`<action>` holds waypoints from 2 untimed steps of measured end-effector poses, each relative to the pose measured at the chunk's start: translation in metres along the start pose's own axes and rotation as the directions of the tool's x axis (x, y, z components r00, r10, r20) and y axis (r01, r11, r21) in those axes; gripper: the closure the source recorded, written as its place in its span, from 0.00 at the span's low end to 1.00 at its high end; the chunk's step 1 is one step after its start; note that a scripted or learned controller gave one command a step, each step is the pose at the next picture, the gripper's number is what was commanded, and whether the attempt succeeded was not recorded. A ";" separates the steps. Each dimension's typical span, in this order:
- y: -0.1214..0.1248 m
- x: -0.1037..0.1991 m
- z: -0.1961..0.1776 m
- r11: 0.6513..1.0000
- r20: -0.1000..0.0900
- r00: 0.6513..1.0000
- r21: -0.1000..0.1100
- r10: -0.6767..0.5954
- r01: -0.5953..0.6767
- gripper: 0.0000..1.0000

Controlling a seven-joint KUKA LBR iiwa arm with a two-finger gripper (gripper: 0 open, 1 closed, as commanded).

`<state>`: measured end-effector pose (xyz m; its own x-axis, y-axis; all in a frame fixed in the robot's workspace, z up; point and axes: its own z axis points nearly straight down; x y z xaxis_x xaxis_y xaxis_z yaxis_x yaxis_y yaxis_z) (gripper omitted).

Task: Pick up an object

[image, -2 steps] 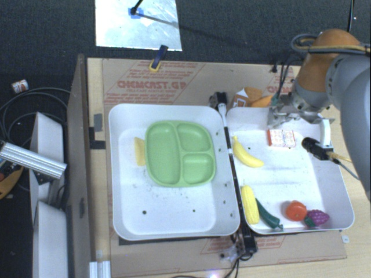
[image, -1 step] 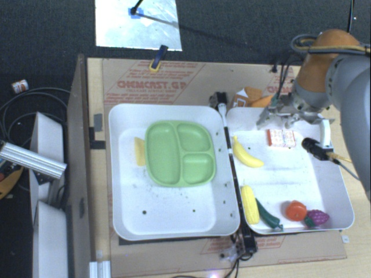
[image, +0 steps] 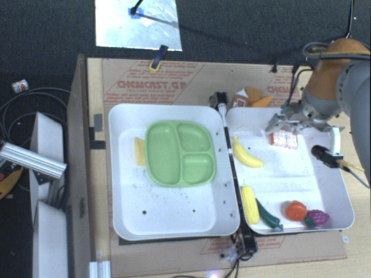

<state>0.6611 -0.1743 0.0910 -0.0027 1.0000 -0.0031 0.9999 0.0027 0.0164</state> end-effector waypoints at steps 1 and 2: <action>0.012 -0.003 0.000 1.000 0.001 1.000 0.003 -0.003 0.003 0.00; 0.014 -0.004 -0.014 1.000 0.003 1.000 -0.007 -0.006 0.006 1.00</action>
<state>0.6752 -0.1778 0.1047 -0.0085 0.9999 -0.0067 0.9997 0.0086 0.0233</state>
